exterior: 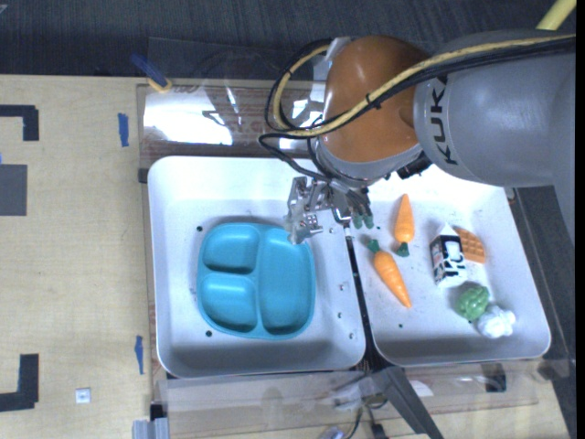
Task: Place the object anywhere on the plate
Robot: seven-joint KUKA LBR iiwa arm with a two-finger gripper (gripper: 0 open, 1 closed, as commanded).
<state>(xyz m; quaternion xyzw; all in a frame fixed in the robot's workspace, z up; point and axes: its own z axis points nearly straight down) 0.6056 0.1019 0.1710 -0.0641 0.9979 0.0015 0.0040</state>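
Sitting nearest, the blue plate [258, 278] in the left bin [174, 337] carries nothing, so placement is not yet done. Beyond, carrots [393, 277] and other objects lie in the right bin [521, 337]. Farther, the claw [311, 213] hovers at the plate's far rim; finger state cannot be told.

Pale wooden bench [64, 273], dark floor [137, 3]

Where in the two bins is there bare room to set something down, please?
In the left bin, bare white floor lies left of the blue plate and along the near wall. The plate's three compartments look bare. In the right bin, free floor lies below the carrots, near the front wall. It is crowded around the can, broccoli and under the pincer.
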